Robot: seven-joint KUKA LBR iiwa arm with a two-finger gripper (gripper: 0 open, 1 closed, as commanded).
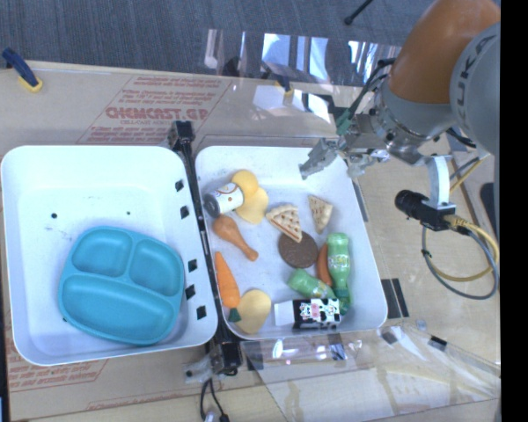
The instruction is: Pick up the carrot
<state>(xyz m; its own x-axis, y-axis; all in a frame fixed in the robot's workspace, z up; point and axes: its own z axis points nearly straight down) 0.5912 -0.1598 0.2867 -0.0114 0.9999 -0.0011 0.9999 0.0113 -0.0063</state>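
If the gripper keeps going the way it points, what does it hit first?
Probably the right white bin's bare floor near its upper right corner, short of the tan wedge-shaped toy; depth is unclear. The gripper points down-left.

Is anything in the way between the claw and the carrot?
Yes. The claw hangs over the right bin's far right corner, and the carrot lies by its left wall. The waffle slice and chicken drumstick lie between them.
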